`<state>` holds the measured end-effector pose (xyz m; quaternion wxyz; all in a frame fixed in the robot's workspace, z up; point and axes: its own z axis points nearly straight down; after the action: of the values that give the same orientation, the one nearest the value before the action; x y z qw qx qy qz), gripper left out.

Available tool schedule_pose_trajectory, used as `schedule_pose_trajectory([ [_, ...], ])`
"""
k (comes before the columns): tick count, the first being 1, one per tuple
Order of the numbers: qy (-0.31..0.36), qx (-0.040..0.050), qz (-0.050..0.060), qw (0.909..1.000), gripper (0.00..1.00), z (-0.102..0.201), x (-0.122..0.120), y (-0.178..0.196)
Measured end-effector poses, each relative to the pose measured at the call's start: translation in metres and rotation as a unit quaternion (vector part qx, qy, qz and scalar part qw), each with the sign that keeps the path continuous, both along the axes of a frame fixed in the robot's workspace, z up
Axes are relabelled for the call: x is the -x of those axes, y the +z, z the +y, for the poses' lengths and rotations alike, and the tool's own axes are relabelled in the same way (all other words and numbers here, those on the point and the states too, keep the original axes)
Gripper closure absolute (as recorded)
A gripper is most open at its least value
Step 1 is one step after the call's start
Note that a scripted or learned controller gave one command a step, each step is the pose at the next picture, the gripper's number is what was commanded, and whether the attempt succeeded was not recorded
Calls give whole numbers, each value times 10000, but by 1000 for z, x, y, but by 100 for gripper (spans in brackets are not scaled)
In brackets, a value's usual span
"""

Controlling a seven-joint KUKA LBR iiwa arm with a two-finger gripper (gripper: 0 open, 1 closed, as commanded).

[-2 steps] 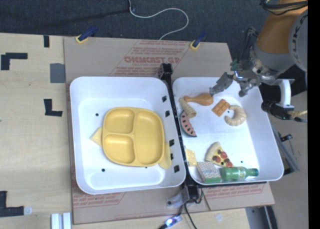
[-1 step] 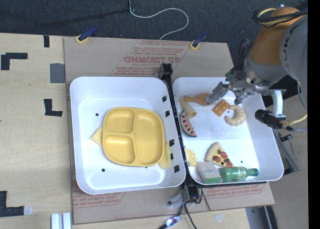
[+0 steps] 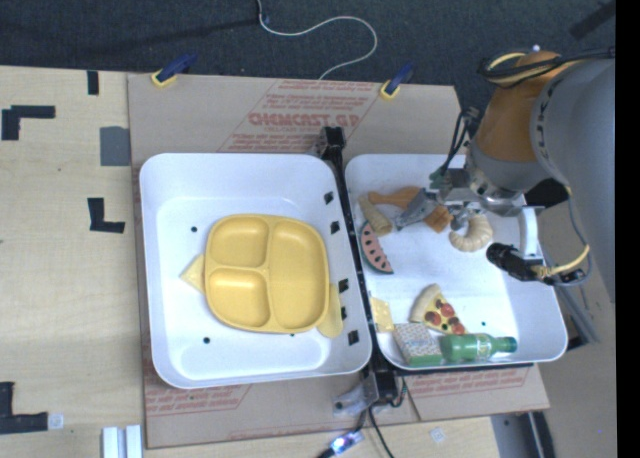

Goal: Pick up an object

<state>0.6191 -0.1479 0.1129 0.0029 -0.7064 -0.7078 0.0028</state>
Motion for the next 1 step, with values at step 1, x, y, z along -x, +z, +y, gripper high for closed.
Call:
schedule_pose_trajectory([
  [1,5,8,-27,10000,0,1,0,-30],
])
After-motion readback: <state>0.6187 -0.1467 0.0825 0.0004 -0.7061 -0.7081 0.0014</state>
